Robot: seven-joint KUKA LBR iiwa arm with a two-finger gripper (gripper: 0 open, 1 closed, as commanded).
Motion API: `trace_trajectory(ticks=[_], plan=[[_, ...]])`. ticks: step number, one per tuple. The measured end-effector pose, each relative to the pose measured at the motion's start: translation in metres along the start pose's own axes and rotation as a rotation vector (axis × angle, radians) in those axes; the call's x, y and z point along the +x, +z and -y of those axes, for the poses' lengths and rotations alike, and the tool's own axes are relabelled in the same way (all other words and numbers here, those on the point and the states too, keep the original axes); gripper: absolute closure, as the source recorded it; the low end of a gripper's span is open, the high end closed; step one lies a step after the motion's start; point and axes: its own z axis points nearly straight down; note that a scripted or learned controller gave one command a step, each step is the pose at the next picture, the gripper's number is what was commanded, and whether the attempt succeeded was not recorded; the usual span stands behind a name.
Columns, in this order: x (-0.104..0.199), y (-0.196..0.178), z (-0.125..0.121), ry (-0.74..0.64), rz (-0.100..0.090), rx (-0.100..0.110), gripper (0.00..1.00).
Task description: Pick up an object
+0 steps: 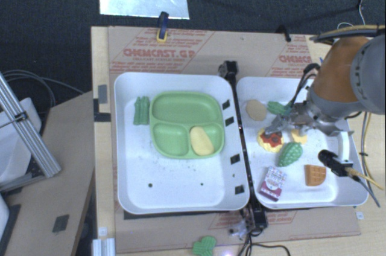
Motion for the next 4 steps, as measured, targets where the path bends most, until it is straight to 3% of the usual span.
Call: trace_trajectory(ticks=[1, 2, 3, 4], plan=[[-0.003, 0.015, -0.031, -0.010, 0.001, -0.015, 0.00], [0.013, 0.015, -0.076, -0.011, 0.001, -0.014, 0.00], [-0.042, 0.015, -0.089, -0.004, 0.003, -0.012, 0.00], [-0.055, 0.016, -0.056, -0.004, 0.002, -0.009, 0.00]])
